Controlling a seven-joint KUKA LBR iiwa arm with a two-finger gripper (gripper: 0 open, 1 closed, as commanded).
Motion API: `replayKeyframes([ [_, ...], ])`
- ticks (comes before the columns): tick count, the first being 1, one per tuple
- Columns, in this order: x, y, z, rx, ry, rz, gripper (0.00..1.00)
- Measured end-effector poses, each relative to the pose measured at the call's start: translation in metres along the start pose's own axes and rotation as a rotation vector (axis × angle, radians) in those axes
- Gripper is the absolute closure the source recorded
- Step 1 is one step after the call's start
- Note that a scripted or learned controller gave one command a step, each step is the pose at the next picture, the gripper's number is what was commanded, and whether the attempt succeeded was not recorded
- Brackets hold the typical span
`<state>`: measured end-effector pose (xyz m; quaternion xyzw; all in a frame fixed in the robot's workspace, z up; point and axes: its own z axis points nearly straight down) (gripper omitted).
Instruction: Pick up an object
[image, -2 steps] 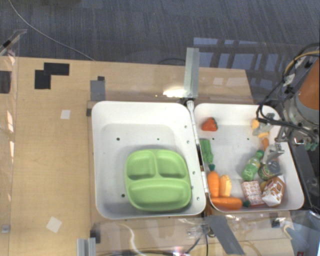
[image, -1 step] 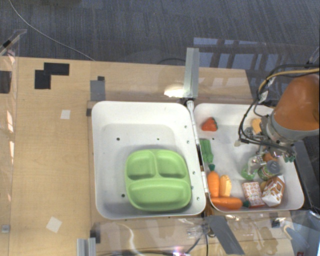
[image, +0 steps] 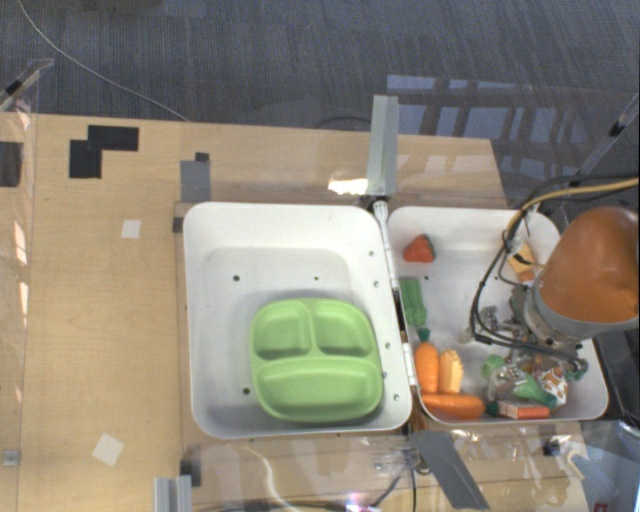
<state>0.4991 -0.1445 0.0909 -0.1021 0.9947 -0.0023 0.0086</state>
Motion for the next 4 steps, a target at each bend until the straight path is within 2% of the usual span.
replayKeyframes([
  [1,-0.008,0.0,-0.015,0.008,-0.022,-0.009,1.0],
  [2,-0.016,0.008,-0.166,0.002,-0.004,0.1,1.0],
  [3,-0.05,0.032,-0.188,-0.004,0.005,0.042,1.0],
  [4,-0.055,-0.073,-0.213,-0.001,0.005,-0.333,1.0],
])
